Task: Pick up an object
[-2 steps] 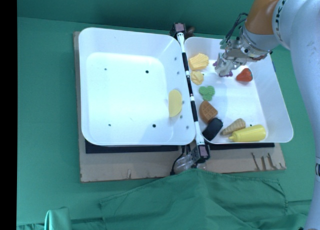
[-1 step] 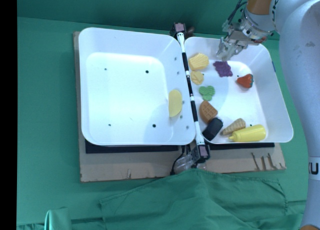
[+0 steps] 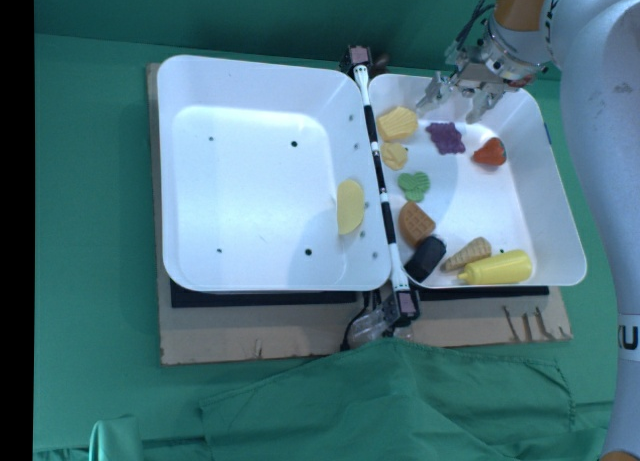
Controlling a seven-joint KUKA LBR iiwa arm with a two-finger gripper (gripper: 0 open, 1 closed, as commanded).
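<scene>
My gripper (image 3: 458, 99) hangs over the far part of the right bin (image 3: 548, 211), its fingers spread open with nothing between them. Just below it lie a purple grape bunch (image 3: 445, 136) and a red piece (image 3: 490, 153). A yellow-orange piece (image 3: 397, 123) sits to its lower left. Further forward in the same bin are a small yellow piece (image 3: 395, 156), a green piece (image 3: 413, 185), an orange-brown piece (image 3: 415, 223), a black piece (image 3: 425, 257), a cone (image 3: 468, 252) and a yellow bottle (image 3: 497, 268).
The left bin (image 3: 200, 99) holds a pale yellow piece (image 3: 350, 206) near its right wall. A black-and-white divider rail (image 3: 378, 174) runs between the bins. The arm's grey body (image 3: 600, 149) stretches down the right side. Green cloth covers the front.
</scene>
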